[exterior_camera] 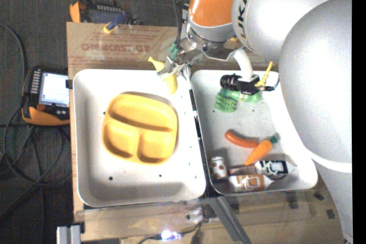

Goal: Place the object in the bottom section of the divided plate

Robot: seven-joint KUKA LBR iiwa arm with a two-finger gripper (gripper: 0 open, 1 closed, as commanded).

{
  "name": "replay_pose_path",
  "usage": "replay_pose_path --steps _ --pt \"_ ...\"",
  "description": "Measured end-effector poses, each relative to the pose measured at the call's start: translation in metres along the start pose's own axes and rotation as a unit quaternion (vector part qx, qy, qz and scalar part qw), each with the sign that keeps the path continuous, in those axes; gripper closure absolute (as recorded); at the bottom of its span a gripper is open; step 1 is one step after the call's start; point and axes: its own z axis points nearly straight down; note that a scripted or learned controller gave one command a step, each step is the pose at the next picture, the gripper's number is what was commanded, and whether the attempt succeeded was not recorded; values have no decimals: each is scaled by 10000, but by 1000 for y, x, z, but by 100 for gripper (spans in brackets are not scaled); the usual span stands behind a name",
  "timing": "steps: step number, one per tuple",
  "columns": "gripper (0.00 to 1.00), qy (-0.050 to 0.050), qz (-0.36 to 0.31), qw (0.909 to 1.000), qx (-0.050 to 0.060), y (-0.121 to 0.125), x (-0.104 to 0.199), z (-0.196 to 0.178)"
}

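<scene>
Dark grey carpet w/ loose cables all round, brown cardboard sheet (123, 46) under two shallow white bins, left bin (86, 123) and right bin (297, 174) side by side, orange-cased handheld screen (47, 94) on floor well left of fingers. Gripper (171, 66) at far inner corner of left bin, fingers (177, 63) narrow, pinched on a small yellow object (169, 82) hanging just below tips, tilted. Yellow divided plate (140, 128) below-left of fingers, apart from object; green item (227, 101), sausage (241, 139), carrot (260, 150), can (218, 168) and cartons (251, 182) off right of fingers in right bin.
</scene>
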Motion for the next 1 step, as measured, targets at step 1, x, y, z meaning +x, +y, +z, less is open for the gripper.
replay_pose_path --steps 1 --pt "0 -1 0 10000 -1 0 0 0"
